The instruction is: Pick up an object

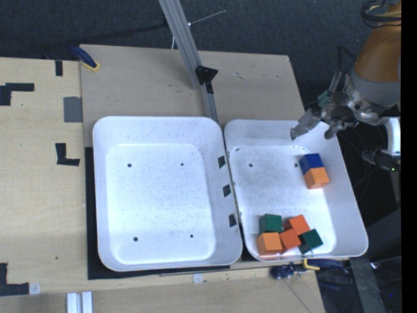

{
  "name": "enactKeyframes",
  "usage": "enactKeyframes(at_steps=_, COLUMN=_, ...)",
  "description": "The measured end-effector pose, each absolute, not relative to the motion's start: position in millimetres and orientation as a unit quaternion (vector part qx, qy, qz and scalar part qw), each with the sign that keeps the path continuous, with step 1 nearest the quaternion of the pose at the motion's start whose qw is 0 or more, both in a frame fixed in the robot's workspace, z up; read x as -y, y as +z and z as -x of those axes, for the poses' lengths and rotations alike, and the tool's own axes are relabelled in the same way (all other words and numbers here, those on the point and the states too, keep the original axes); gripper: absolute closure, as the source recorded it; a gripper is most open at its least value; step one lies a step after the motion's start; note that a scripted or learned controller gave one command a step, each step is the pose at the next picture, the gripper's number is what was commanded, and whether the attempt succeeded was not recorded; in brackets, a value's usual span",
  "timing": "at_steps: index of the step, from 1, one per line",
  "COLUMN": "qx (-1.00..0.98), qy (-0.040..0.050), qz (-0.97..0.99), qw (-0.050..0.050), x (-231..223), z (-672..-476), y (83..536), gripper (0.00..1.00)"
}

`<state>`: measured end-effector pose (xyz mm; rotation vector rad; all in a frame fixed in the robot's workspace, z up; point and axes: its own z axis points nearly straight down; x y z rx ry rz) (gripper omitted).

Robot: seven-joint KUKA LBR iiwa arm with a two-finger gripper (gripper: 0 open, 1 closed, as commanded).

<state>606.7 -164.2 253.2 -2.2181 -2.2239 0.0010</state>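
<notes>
Approach step — hand [311, 124] over right bin's [348, 204] far edge, nothing held, finger gap unclear. Next: descend onto blue cube [311, 162] touching orange cube [317, 177].

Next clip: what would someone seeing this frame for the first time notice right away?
The coloured blocks in the right bin stand out: a blue block touching an orange block near the bin's right wall, and a tight cluster of green and orange blocks at its near edge. The gripper hangs over the far right corner of that bin, apart from the blocks. The left bin sits alongside.
</notes>
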Motion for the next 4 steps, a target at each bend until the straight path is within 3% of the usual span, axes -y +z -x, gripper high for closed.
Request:
enactKeyframes(at_steps=1, qx=0.708, qy=0.0004, qz=0.706, qw=0.0, x=164.3, z=-606.7, y=253.2, gripper=0.0)
enactKeyframes(at_steps=2, qx=0.708, qy=0.0023, qz=0.706, qw=0.002, x=159.2, z=-612.3, y=206.1, gripper=0.0)
enactKeyframes(at_steps=4, qx=0.708, qy=0.0027, qz=0.706, qw=0.003, x=159.1, z=-598.8, y=97.5, gripper=0.0)
